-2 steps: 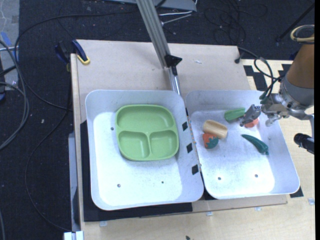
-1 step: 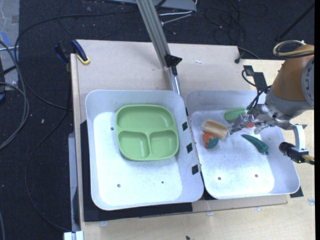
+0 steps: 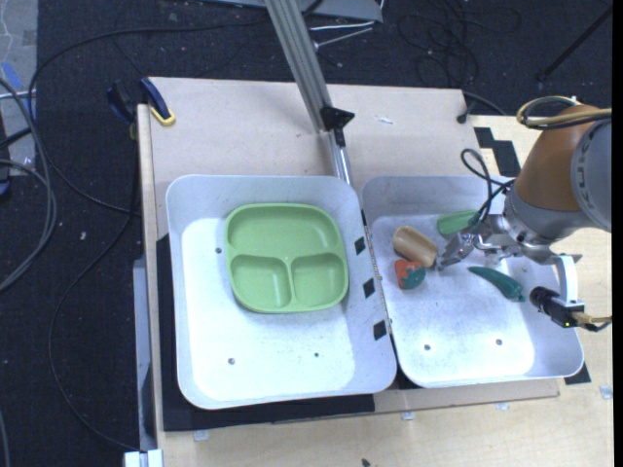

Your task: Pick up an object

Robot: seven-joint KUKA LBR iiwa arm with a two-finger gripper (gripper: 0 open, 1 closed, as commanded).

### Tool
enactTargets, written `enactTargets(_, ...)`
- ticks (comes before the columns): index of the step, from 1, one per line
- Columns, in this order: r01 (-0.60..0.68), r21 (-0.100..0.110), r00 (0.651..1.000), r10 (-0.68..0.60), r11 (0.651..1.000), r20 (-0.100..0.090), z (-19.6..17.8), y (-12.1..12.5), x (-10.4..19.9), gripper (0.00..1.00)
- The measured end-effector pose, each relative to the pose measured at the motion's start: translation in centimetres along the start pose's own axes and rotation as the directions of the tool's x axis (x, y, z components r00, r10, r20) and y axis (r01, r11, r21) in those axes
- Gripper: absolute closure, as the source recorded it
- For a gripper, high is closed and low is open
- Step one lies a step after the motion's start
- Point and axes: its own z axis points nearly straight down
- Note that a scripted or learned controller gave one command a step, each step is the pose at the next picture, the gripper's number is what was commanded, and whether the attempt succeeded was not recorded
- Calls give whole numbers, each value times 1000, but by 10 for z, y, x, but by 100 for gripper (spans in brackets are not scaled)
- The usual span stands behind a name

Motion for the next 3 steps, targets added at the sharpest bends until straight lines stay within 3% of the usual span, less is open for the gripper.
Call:
enactTargets(1,0,-3,1000,0,1000,1,-12,1,-1,100)
enactTargets(3,1,-4,1000,-1,1000,0,-99,2,-5,100)
